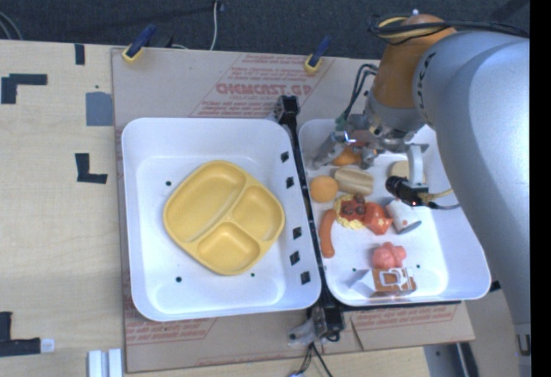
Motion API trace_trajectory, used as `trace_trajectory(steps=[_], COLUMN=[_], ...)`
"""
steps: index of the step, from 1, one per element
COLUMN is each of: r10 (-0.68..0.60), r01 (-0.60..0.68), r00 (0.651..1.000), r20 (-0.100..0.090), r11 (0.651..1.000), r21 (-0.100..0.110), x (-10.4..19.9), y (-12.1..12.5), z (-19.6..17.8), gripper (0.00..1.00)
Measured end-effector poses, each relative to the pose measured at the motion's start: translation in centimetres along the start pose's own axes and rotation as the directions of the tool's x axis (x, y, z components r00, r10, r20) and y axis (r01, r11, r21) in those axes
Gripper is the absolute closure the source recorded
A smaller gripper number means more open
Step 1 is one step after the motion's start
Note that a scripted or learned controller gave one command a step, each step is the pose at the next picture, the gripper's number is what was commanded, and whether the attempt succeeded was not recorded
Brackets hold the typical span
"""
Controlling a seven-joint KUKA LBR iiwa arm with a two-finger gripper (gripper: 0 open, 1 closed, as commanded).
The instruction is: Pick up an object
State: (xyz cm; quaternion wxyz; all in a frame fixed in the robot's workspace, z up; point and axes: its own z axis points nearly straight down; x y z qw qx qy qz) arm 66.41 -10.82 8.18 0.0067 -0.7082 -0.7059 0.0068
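Nearest, along the front of the right bin (472, 277): a small white-and-orange carton (394, 281), with a pink-red lump (388, 255) just behind. Further in, a loose heap of toy food, probably tipped in rather than arranged, hence the crowding toward the divider: an orange sausage (327, 234), a red-and-yellow cluster (362, 213), an orange ball (324, 188), a beige roll (355, 181). Across the divider, in the left bin (131, 194), a yellow divided plate (224, 217) lying flat and well apart from the heap. At the far end of the heap, the gripper (344, 148), low over the right bin's back corner, fingers apparently spread to either side of a small orange-brown piece (345, 160) and not closed on it. Looks like the likeliest target for the pick, sitting just behind the roll and near the ball. Reaching in from the right, the grey arm (482, 126), bulky and bent downward, orange band (400, 74) above the wrist, wrist pointed steeply toward the bin floor. Beyond both bins, two blue-and-yellow clamps (138, 45) on the cardboard sheet (250, 87), presumably pinning it to the bench.
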Motion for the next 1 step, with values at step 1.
trace_trajectory(steps=[1], r10=[0.0], r01=[0.0], r00=[1.0], r20=[0.001], r11=[1.0], r21=[-0.001], x=[0.79], y=[0.0], z=[0.01], gripper=[0.0])
